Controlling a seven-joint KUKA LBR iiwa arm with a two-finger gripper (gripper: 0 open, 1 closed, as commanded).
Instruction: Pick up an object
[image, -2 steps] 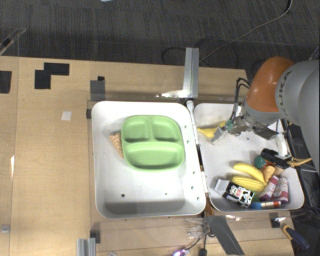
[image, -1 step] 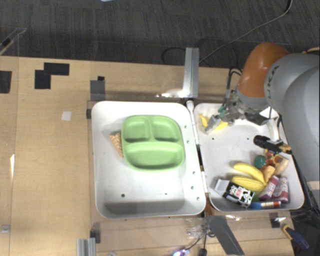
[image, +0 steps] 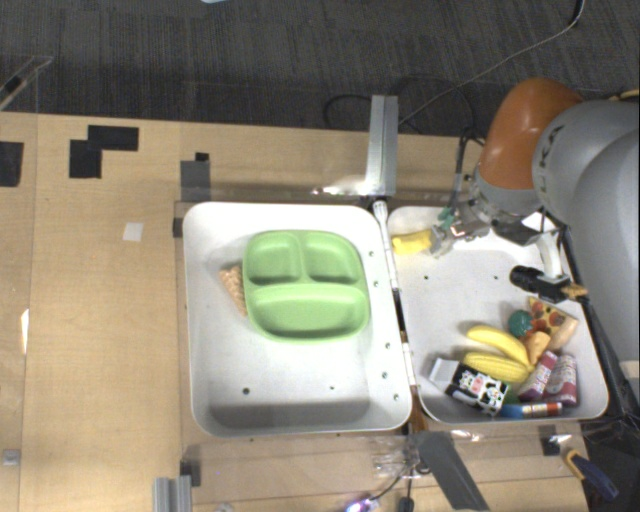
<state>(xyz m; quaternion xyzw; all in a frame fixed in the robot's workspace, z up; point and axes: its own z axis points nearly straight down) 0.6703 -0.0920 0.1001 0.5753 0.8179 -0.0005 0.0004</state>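
Note:
My gripper (image: 447, 230) is low over the far left corner of the right bin (image: 450, 300), under the orange band of the arm (image: 525, 130). A small yellow object (image: 410, 241) lies against the bin's far wall, right beside the gripper's tip on its left; whether they touch is unclear. Two yellow bananas (image: 497, 352) lie toward the near right of the same bin, well away from the gripper.
The near right corner of the right bin holds a black-and-white carton (image: 476, 387), a teal ball (image: 520, 323), markers (image: 535, 408) and small bottles (image: 555, 378). The left bin (image: 215, 390) holds a green divided plate (image: 303, 283) lying over a tan item (image: 232, 287).

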